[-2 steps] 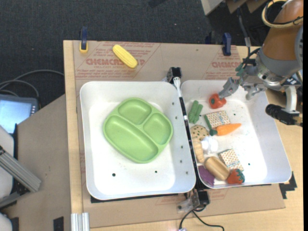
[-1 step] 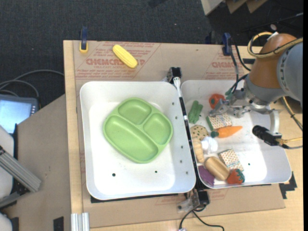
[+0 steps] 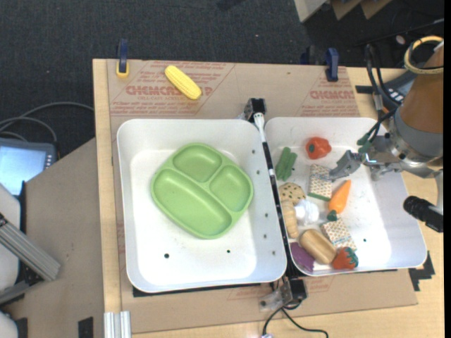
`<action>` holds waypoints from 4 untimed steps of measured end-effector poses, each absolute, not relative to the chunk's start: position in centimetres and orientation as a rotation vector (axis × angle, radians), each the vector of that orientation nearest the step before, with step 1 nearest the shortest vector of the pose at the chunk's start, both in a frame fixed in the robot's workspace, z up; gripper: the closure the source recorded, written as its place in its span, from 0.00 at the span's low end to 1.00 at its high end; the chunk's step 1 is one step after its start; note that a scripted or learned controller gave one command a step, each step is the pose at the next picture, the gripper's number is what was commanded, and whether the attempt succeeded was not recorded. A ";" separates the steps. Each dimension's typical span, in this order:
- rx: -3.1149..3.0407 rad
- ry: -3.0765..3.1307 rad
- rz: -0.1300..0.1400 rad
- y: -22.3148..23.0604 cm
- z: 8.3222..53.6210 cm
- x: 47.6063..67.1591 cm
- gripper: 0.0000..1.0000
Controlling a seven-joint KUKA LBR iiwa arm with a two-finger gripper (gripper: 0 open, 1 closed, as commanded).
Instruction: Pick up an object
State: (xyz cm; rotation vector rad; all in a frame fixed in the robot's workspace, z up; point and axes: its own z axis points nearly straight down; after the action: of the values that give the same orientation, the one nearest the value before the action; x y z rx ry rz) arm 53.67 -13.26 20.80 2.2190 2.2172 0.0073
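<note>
The right bin [image 3: 394,238] holds several toy foods: a red pepper [image 3: 318,146], a green piece [image 3: 286,163], an orange carrot [image 3: 340,196], a checkered block [image 3: 321,182], a tan bun [image 3: 317,245] and a red strawberry [image 3: 345,258]. My gripper [image 3: 363,167] hangs over the upper right of this bin, just above and right of the carrot. It is open, with nothing between its fingers. The arm's wrist hides part of the bin's right wall.
The left bin [image 3: 141,245] carries a green divided plate [image 3: 202,189]. A yellow corn cob [image 3: 182,82] lies on the cardboard behind the left bin. A black-and-white rail [image 3: 266,167] separates the bins. Cables hang at the right.
</note>
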 end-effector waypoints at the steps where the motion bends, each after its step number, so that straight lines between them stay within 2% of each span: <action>1: 2.234 2.220 -0.005 -17.5 8.7 50.2 0.00; 2: 2.220 2.224 0.006 -21.6 8.5 55.0 0.00; 3: 2.214 2.222 0.008 -16.4 20.1 48.8 0.00; 4: 2.221 2.221 -0.002 -15.5 8.0 52.1 0.00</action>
State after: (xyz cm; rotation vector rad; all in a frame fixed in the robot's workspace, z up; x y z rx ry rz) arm 52.07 -15.48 8.02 2.2211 2.2208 -0.0021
